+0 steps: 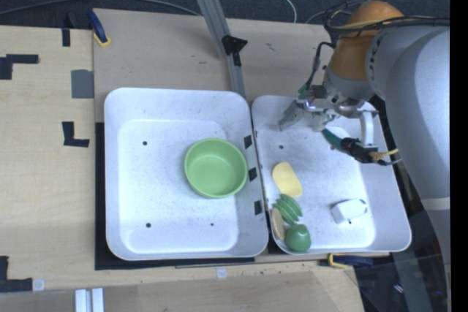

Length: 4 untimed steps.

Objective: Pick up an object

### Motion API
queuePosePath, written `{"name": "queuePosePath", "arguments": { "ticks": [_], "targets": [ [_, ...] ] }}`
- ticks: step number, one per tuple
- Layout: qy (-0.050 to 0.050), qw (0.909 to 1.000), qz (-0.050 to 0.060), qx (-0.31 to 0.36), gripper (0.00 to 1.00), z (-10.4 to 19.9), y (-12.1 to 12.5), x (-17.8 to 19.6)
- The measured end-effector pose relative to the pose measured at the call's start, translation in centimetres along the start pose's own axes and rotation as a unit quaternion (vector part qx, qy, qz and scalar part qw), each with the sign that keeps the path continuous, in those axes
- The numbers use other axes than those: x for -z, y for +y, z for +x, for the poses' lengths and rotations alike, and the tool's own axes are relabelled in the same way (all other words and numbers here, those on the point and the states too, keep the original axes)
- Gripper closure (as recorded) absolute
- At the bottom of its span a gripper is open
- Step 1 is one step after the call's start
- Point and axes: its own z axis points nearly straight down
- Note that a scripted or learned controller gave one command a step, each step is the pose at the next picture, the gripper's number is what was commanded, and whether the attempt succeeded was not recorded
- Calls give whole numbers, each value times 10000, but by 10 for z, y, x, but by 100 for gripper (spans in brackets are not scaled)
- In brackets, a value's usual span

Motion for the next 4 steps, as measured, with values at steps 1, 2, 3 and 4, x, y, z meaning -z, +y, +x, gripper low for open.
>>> {"name": "queuePosePath", "arguments": {
  "ticks": [1, 2, 3, 4],
  "targets": [
    [-6, 10000, -31, 1, 0, 1, 0, -2],
    [-8, 10000, -30, 7, 100, 1, 0, 8],
    [0, 10000, -61, -1, 100, 6, -7, 55],
    [-1, 10000, -62, -3, 100, 7, -16, 106]
  ]
}}
